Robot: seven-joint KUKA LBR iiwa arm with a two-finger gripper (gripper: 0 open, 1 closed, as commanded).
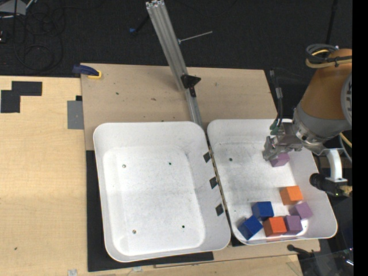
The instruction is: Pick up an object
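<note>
My gripper [277,152] hangs over the right bin [241,148], near its right side, reaching in from the right. A purple block [280,160] shows directly beneath its fingertips, partly covered by them; contact cannot be judged. Near the bin's front right corner lies a cluster of blocks: an orange one [291,195], a purple one [302,210], a blue one [263,209], another blue one [250,227], an orange-red one [276,226] and a purple one [294,223].
The left bin [152,188] sits beside the right one, joined by black clips [213,182]. A slanted aluminium bar [172,50] rises behind the bins. The grey and orange arm [325,96] fills the right edge.
</note>
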